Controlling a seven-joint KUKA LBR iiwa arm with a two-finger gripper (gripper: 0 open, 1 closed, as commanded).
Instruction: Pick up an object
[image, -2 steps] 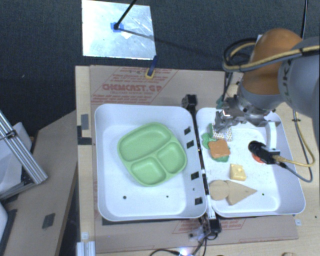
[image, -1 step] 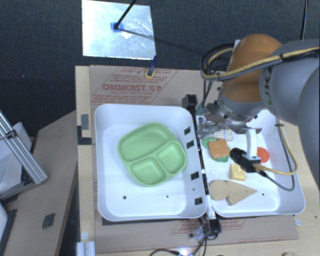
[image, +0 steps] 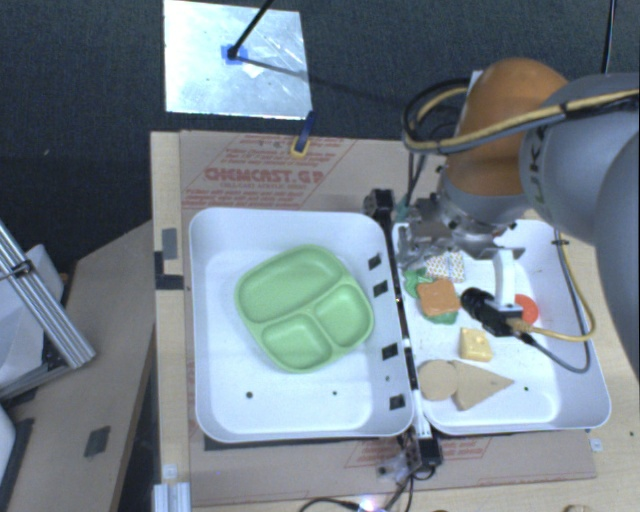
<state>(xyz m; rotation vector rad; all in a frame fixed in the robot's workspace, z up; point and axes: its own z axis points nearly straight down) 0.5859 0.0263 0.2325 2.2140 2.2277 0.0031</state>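
We see the grey arm reaching over the right bin. The left bin holds a green divided plate. The claw hangs low at the right bin's upper left corner, above an orange block; we cannot tell its state. A yellow piece lies near.

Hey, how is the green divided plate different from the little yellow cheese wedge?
The green divided plastic plate lies in the left white bin; the small yellow cheese wedge lies in the right white bin. The plate is far larger, nearly filling its bin's middle, while the wedge is tiny. The plate is alone; the wedge has other toy foods around it. Both rest flat, ungrasped.
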